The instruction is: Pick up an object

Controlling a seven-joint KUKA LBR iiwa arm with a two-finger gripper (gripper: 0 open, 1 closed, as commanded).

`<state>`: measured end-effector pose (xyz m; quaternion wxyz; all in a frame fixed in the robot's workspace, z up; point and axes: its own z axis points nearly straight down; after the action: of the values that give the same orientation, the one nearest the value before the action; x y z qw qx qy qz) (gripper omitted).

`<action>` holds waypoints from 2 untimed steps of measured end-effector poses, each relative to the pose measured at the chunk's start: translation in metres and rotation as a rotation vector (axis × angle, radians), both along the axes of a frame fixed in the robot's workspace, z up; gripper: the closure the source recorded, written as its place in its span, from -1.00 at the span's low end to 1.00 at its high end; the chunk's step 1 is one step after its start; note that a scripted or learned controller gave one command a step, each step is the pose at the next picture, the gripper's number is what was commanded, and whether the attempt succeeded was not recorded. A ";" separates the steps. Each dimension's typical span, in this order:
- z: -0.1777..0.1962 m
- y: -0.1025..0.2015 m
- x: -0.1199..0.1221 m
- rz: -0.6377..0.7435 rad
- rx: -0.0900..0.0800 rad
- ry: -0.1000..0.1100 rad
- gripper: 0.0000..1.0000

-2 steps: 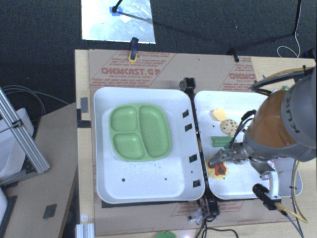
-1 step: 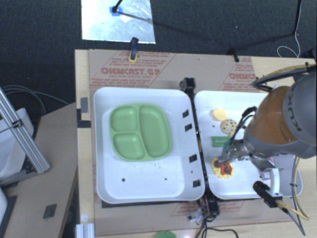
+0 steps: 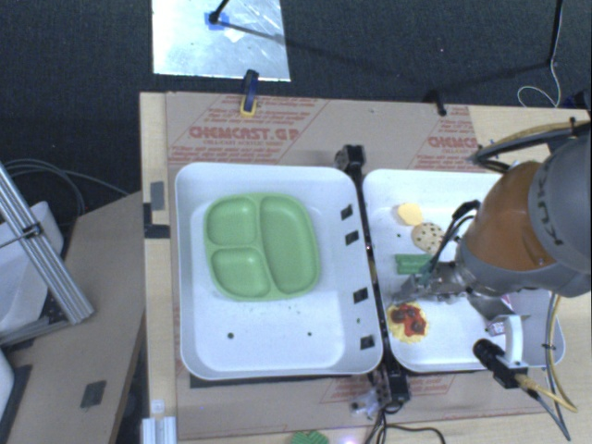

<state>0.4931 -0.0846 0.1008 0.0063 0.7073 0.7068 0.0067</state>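
The right bin (image 3: 444, 351) holds a small pizza slice with red topping (image 3: 408, 321) near its front left, a flat green piece (image 3: 411, 264) in the middle left, a speckled cookie (image 3: 426, 237) and a yellow lump (image 3: 409, 214) toward the back. My gripper (image 3: 421, 283) reaches in from the right and hovers low between the green piece and the pizza slice. Its dark fingers point left, just above the pizza slice. The grey and orange arm (image 3: 518, 229) covers the right half of this bin.
The left bin (image 3: 268, 340) holds a green three-compartment plate (image 3: 262, 246). Black clips line the divider between the two bins (image 3: 359, 248). A cardboard sheet (image 3: 305, 128) lies under both bins, and cables run along the front edge.
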 end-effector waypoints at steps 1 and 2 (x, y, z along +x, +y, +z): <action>0.011 0.001 0.001 0.003 0.001 -0.001 1.00; 0.088 0.072 0.031 0.013 0.001 0.009 1.00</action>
<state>0.5240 -0.0127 0.1886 0.0028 0.7027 0.7114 0.0038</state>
